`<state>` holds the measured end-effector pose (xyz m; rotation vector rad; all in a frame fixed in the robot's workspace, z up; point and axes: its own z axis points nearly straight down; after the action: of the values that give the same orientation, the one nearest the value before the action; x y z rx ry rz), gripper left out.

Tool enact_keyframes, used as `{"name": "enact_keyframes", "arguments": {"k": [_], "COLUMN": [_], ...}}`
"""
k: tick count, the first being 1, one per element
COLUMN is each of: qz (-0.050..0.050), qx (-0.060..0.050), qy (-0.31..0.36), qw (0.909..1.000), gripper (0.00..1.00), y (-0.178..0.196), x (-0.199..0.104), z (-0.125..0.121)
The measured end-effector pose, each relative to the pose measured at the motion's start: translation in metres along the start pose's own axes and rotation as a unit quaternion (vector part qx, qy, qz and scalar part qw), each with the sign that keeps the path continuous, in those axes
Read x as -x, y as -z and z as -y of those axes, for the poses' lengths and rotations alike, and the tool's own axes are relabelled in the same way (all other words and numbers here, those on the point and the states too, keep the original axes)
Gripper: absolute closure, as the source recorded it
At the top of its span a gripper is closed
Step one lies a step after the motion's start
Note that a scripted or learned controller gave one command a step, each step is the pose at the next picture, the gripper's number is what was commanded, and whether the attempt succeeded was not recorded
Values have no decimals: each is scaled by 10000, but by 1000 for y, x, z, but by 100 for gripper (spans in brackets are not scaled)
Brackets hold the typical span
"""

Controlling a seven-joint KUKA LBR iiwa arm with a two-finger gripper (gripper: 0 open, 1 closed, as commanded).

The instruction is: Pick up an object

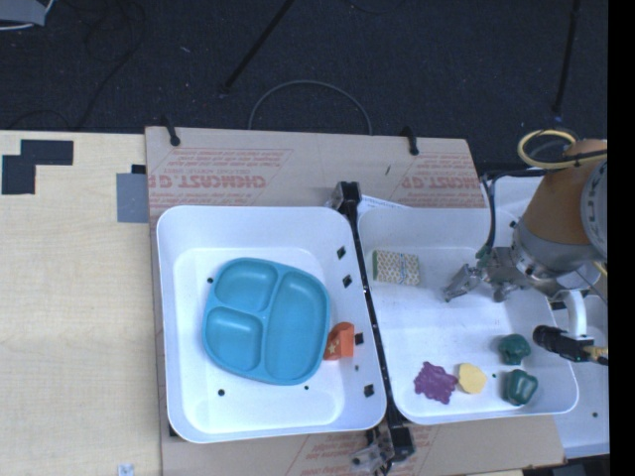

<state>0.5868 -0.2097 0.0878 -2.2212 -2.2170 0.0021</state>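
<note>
My gripper (480, 286) hangs over the middle of the right bin (417, 228), open, with nothing between its fingers. A patterned pale block (396, 267) lies to its left near the divider. Along the bin's front lie a purple piece (435, 381), a yellow piece (471, 378) and a dark green piece (519, 388). Another green piece (513, 346) sits just below the gripper's right side.
The left bin (189, 236) bears a blue divided plate (266, 319), with a small orange object (341, 341) against its right side. A black divider rail (359, 296) separates the bins. Cardboard lies under both bins.
</note>
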Motion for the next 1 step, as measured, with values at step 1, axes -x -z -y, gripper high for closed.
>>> {"name": "enact_keyframes", "arguments": {"k": [1], "qz": [0], "qx": [-3], "qy": [-8], "qw": [10000], "gripper": [100], "y": [10], "x": [1], "z": [0]}}
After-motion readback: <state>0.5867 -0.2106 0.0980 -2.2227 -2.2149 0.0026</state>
